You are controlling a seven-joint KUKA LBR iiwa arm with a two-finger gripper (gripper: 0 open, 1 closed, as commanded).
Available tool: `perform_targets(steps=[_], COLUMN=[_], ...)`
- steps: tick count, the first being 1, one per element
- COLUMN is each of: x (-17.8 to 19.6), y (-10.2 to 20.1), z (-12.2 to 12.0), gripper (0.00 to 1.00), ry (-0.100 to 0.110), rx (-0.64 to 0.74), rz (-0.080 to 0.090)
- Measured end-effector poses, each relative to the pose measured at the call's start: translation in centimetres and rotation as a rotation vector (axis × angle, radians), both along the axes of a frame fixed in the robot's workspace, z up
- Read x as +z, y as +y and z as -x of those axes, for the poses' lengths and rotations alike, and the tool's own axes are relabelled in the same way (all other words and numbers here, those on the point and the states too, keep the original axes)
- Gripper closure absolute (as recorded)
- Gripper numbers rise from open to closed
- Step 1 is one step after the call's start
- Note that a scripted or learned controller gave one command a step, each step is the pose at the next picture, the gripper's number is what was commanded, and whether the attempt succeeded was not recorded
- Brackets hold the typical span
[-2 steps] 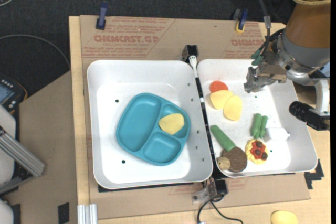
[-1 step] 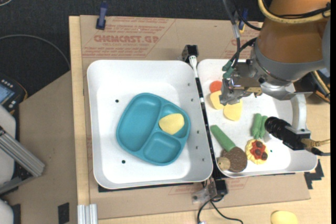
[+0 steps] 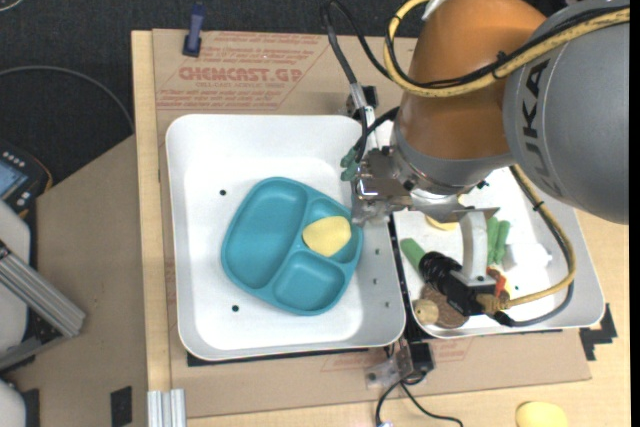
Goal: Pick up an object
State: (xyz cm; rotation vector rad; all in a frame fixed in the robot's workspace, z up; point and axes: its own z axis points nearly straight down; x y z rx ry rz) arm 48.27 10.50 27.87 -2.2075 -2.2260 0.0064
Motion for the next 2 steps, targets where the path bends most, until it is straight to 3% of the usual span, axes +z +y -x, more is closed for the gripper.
perform_targets(steps=[1, 2], x=[1.4, 10.8], y=[-0.4, 7.5], z=[-0.2, 0.3], gripper=[1.00, 1.00], ry=[-0.008, -0.018], rx=[-0.007, 0.002], rz=[0.001, -0.005])
